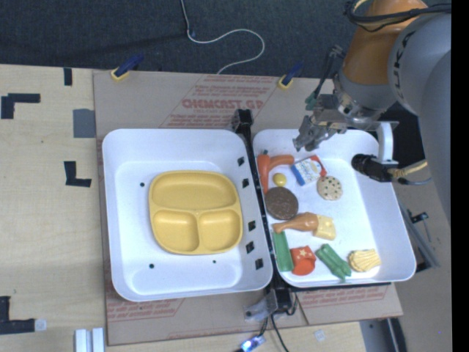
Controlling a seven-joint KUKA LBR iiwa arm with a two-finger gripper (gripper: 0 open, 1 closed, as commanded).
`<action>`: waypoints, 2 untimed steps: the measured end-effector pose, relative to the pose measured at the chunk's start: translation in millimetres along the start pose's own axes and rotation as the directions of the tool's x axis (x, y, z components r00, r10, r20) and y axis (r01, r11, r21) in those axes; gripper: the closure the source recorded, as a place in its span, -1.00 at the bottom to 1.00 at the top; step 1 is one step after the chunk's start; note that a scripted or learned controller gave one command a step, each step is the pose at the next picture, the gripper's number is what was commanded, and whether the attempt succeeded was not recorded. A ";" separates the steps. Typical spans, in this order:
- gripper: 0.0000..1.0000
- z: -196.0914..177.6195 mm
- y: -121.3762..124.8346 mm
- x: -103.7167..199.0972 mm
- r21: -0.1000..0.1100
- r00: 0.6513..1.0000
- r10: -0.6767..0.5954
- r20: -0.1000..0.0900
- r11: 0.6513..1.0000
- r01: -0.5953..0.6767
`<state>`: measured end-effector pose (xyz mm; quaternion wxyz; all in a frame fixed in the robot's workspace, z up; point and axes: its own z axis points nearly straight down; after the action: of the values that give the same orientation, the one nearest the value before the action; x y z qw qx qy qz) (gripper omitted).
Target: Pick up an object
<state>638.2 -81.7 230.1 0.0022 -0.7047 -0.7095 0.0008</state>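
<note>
Brown cardboard [212, 101] read "CHEMCAST" in red | my gripper [309, 139] hung above the right bin [381, 218], near the carton [308, 169] | jaws: could not tell, held nothing visible.

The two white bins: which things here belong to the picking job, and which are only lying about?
For the job:
tool, above the right bin
toy food there: carrot, brown patty, drumstick, cookie, blue packet, tomato piece

Lying about:
yellow divided plate in the left bin
white cable
cardboard sheet
</note>
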 end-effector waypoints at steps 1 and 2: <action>1.00 20.0 14.7 44.9 0.002 1.000 0.001 0.001 1.000 -0.001; 1.00 2.9 13.0 30.2 0.001 1.000 0.006 0.002 1.000 -0.006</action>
<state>651.0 -51.4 227.2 0.0018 -0.7068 -0.7074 0.0019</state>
